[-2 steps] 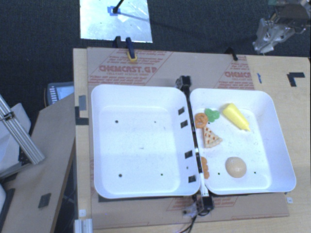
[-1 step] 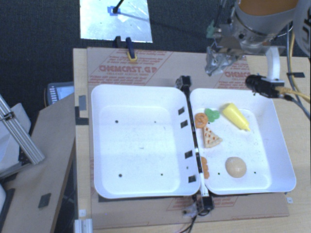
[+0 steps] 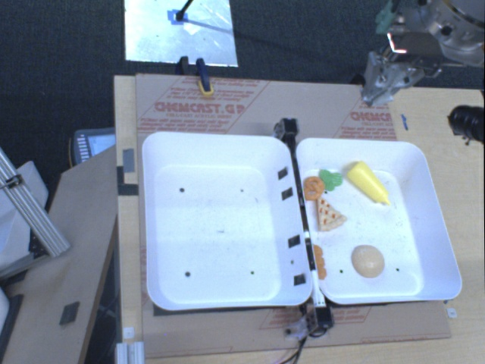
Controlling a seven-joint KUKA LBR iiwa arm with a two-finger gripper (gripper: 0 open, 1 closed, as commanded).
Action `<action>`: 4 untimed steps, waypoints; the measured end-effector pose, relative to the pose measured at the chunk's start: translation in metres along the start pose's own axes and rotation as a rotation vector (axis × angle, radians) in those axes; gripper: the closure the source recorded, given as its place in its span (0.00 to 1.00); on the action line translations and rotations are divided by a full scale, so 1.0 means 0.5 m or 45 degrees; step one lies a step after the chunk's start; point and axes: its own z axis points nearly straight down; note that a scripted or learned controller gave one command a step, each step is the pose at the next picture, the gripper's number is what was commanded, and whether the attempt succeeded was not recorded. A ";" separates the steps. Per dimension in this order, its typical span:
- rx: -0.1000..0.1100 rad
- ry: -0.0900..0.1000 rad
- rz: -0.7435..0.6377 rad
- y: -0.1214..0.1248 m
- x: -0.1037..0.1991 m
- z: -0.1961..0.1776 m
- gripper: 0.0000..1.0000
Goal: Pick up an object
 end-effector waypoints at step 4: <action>0.018 -0.009 0.023 0.117 0.058 0.020 1.00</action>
